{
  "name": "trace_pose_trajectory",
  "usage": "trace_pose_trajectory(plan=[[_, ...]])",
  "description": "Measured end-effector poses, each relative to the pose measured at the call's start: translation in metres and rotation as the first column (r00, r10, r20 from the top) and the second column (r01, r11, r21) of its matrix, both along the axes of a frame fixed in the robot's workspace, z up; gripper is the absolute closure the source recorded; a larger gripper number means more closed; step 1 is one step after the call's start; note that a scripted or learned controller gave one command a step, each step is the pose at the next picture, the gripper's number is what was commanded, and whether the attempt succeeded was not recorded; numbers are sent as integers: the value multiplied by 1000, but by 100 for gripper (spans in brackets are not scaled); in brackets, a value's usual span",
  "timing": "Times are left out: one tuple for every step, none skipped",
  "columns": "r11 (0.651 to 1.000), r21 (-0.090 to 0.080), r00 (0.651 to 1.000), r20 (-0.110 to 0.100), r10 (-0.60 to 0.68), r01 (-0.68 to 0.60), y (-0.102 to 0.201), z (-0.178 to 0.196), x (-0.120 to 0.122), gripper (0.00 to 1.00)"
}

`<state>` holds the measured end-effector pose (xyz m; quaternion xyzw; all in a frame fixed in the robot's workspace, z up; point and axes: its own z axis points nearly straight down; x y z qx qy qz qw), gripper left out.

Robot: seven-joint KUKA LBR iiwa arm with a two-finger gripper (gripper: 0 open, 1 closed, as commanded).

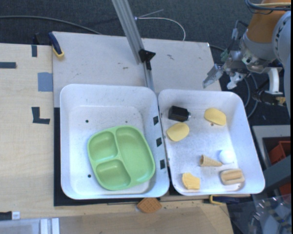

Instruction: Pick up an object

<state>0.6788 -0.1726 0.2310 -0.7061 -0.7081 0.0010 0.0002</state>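
Hovering beyond the far right corner of the right bin (244,130), our gripper (219,74) hangs spread and empty, every piece, the nearest yellow one (215,116) included, lying inside it unpicked, we judge.

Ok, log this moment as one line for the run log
arm: above right bin's far right corner | pincer: open, holding nothing | right bin: black block, six food pieces | left bin: green tray

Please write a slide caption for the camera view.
Gripper above right bin of toy foods; green plate in left bin.
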Motion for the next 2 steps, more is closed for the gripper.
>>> trace_pose_trajectory(plan=[[1000, 0, 1000, 0, 0, 0, 0, 0, 0, 0], [1000, 0, 1000, -3, 0, 0, 4, -44, 2, 0]])
